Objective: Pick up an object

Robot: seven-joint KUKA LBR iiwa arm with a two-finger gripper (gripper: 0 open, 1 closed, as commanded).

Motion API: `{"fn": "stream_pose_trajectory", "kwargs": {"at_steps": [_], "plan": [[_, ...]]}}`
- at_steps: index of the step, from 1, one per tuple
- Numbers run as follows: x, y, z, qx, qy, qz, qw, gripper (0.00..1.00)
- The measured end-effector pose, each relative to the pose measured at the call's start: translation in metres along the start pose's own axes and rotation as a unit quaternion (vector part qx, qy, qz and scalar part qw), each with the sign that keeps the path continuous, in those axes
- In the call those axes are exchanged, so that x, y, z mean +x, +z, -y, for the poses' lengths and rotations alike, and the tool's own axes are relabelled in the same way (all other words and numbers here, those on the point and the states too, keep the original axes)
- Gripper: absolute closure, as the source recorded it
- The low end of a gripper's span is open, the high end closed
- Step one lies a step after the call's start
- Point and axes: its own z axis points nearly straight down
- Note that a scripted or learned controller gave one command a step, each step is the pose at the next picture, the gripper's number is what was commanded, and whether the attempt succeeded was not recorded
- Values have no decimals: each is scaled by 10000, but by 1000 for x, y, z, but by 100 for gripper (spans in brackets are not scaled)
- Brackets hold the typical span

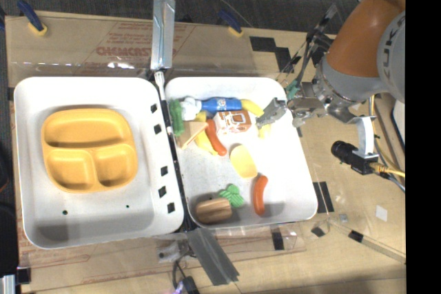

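Pincer (273, 112) over right bin (293, 179), finger state unclear; wooden bench (358, 217).

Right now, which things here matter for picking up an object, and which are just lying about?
For the job:
two-finger gripper
red sausage toy
pale yellow round toy
white carton with orange print
brown bread-like toy

Lying about:
yellow divided tray
left white bin
blue clamps

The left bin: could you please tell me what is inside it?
The left bin holds a yellow tray with three compartments, nothing showing in them. The floor under the tray is covered.
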Motion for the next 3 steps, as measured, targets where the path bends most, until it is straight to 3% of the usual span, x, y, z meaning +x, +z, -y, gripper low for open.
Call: {"fn": "stream_pose_trajectory", "kwargs": {"at_steps": [1, 2, 3], "plan": [[28, 123, 13, 34, 1016, -8, 9948, 0], [20, 164, 20, -27, 329, 4, 9995, 0], [20, 162, -19, -10, 299, -3, 9996, 0]]}}
